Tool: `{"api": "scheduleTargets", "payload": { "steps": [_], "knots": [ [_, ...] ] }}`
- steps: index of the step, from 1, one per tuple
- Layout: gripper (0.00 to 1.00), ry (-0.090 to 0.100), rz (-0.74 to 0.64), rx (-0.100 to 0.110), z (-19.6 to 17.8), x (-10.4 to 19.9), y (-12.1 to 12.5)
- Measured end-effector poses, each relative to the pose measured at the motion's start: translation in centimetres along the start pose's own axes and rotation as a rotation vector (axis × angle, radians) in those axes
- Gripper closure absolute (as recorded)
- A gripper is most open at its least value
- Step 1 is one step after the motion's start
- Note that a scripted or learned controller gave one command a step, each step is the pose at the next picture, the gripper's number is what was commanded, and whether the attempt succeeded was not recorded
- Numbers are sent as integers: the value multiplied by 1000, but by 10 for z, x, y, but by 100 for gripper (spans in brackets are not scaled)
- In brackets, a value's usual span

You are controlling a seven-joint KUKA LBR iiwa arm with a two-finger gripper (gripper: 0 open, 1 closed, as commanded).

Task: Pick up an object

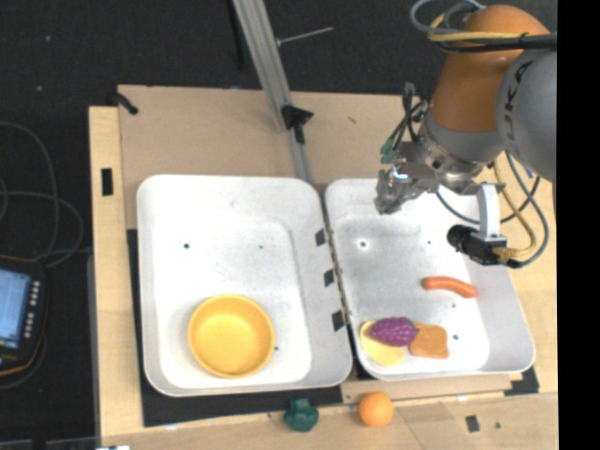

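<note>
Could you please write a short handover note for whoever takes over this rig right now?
Gripper: over the far left corner of the right bin, nothing seen between its fingers; open or shut is unclear.
Right bin holds a carrot, purple grapes, an orange wedge and a yellow piece along its near side.
Left bin holds a yellow bowl.
An orange ball and a green thing lie on the bench.
Done: no pick yet.
Left: pick one object.
</note>
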State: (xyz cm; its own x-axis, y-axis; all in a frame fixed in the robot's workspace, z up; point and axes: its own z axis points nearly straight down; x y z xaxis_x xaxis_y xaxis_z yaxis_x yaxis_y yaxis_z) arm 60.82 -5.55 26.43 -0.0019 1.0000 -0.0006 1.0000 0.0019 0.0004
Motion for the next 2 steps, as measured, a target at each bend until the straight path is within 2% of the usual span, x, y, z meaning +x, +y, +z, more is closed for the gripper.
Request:
{"api": "scheduleTargets", "payload": {
  "steps": [2],
  "knots": [
    [100,-1,0,-1,24,101,40]
  ]
}}
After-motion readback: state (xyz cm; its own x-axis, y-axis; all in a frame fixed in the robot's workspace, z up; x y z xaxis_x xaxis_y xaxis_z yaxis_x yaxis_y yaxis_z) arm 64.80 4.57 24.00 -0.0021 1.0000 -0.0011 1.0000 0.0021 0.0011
